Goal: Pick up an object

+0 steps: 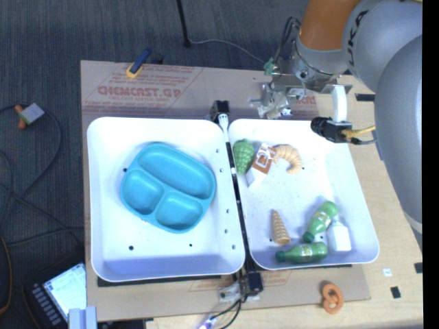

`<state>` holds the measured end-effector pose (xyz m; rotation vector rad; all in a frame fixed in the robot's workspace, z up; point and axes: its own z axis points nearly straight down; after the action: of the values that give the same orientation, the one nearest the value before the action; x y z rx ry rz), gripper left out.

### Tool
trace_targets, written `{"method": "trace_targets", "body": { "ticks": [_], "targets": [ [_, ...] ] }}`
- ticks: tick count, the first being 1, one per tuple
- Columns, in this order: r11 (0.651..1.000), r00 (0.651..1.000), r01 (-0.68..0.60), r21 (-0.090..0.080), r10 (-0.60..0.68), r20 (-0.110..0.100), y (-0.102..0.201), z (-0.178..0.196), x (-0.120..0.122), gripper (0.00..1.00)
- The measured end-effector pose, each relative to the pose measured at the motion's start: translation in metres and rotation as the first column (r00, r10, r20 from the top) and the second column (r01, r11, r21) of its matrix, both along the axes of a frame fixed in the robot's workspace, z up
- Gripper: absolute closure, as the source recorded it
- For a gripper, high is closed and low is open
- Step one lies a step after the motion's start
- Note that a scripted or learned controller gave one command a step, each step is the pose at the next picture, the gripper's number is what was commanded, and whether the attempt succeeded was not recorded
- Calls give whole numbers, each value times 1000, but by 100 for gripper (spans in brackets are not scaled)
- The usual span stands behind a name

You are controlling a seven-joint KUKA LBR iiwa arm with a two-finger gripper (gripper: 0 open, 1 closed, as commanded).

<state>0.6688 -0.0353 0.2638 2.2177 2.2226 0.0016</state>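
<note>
My gripper hangs over the far rim of the right bin, under the orange band of the arm, and nothing shows in it. Below it in the right bin lie a green ridged toy, a white and orange packet and a croissant. Nearer the front are a waffle cone, two green bottles and a small white bottle. The croissant group lies a short way in front of the gripper.
A blue divided plate takes up the middle of the left bin. A pretzel lies on the board in front of the right bin. A blue and yellow tool rests at the board's far left edge.
</note>
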Motion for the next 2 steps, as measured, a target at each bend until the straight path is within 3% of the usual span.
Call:
{"method": "trace_targets", "body": {
  "ticks": [1, 2],
  "targets": [
    [1000, 1000, 2, -1, -2, -4, 16, -36, -1, 100],
    [1000, 1000, 1, -1, -1, -4, 41, -44, -47, 100]
  ]
}}
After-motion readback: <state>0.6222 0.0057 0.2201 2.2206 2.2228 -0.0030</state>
